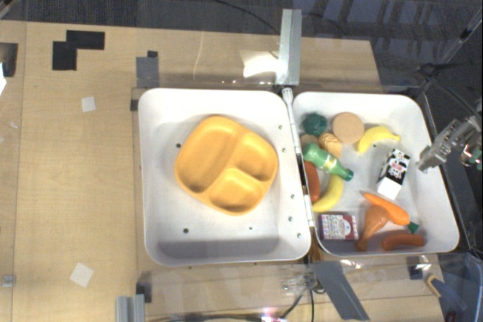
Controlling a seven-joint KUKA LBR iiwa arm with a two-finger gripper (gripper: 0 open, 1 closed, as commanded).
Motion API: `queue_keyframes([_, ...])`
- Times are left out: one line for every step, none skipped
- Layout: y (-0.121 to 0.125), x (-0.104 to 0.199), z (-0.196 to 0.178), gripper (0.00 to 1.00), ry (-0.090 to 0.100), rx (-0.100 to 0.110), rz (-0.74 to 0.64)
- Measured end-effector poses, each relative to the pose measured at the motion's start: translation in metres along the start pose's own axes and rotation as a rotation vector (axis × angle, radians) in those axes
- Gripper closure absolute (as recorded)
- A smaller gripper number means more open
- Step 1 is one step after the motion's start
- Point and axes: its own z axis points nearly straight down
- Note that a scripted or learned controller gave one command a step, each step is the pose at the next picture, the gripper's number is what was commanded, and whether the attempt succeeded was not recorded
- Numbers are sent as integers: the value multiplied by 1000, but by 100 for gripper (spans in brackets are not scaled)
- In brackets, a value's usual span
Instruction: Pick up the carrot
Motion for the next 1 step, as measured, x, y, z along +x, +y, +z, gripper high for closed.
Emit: queue_keyframes([23,22,91,100,12,4,49])
